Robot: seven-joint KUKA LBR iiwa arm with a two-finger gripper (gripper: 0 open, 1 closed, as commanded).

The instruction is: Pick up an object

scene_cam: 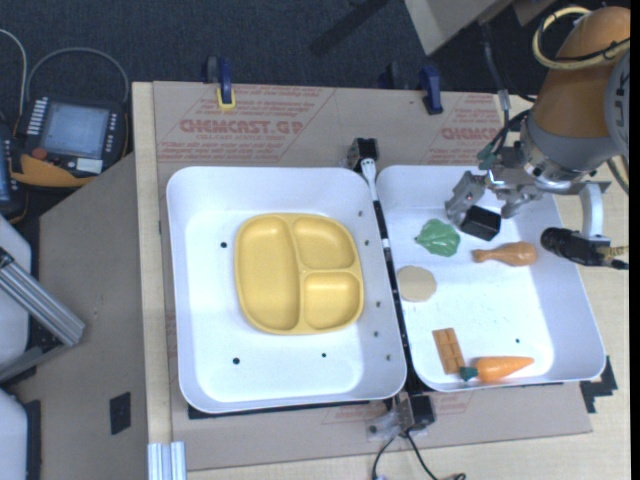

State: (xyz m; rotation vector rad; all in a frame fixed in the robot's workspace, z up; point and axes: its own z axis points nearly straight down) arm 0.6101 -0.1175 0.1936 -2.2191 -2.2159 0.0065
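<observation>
Lettuce, or a green leafy toy piece (438,237) that looks like it, is sitting in the upper middle of the right bin (560,358), and it seems the likeliest target, because the gripper (487,208) is hanging just up and right of it. Beside that piece, a little to the right, a toy drumstick (505,255) is lying on its side. Just below the green piece a pale round biscuit-like disc (417,284) is resting near the bin's left wall. Down at the lower edge of that bin a tan wafer (447,349) and an orange carrot (500,368) are lying close together.

As for the gripper, its metal fingers are spreading outward with a dark block at their centre, but whether they are parted or closed I cannot tell from this angle, and nothing is visibly held between them. So this is looking like the approach step, not yet a grasp.

Next move, as I judge it: shifting slightly down-left over the green piece, then descending and closing.

Over in the left bin (200,358), a yellow divided plate (297,272) is sitting untouched.
</observation>
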